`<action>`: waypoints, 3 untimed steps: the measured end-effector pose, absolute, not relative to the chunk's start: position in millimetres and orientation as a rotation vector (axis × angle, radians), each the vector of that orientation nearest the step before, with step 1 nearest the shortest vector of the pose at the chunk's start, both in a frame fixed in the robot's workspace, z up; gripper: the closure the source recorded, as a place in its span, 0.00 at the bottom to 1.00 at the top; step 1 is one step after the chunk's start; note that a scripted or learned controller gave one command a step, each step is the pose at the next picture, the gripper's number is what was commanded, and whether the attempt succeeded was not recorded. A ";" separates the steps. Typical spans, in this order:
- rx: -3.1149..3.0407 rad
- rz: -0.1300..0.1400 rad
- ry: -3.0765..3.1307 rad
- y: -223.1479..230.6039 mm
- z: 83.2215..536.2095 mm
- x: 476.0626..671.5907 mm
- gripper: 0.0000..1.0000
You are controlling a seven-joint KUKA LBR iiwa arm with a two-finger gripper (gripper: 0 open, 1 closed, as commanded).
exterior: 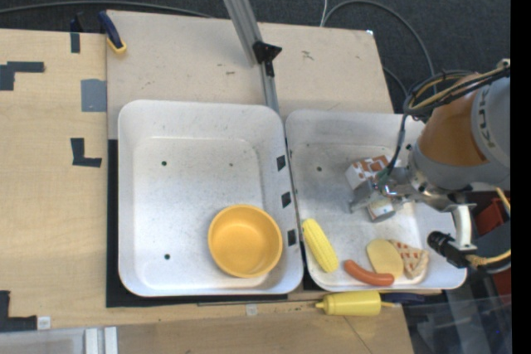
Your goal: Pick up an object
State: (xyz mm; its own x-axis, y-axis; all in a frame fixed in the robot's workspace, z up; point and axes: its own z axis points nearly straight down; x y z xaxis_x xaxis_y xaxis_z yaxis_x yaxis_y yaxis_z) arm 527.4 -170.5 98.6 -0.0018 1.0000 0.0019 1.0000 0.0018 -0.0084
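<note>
I take the right bin (332, 128) as my landmark. The gripper (377, 201) is down inside it, near the middle of its floor, and the grey arm (465, 149) with the orange band reaches to it over the bin's right wall. If the gripper is apart or together I cannot tell, because from above the metal parts run into each other.

Just beside the gripper, toward the far wall of the right bin, lies a small brown and white packet (365, 170); it seems to touch the gripper, but I do not see it clamped.

Along the near wall of the right bin I see a yellow corn cob (320, 244) near the left corner, then a red sausage (368, 273), then a pale yellow round piece (384, 256) and a pizza slice (412, 259) touching it.

Outside the right bin, just in front of its near wall, a yellow mustard bottle (353, 303) lies on its side on the bench (50, 195).

On the left of the right bin, edge to edge, stands the left bin (141, 116). A yellow bowl (244, 240) stands upright in its near part, close to the shared wall.
</note>
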 end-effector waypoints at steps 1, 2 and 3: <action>-2.216 0.003 -2.222 -170.6 111.5 528.7 1.00; -2.221 -0.003 -2.227 -165.4 171.0 535.3 1.00; -2.221 -0.001 -2.224 -165.0 204.3 535.9 1.00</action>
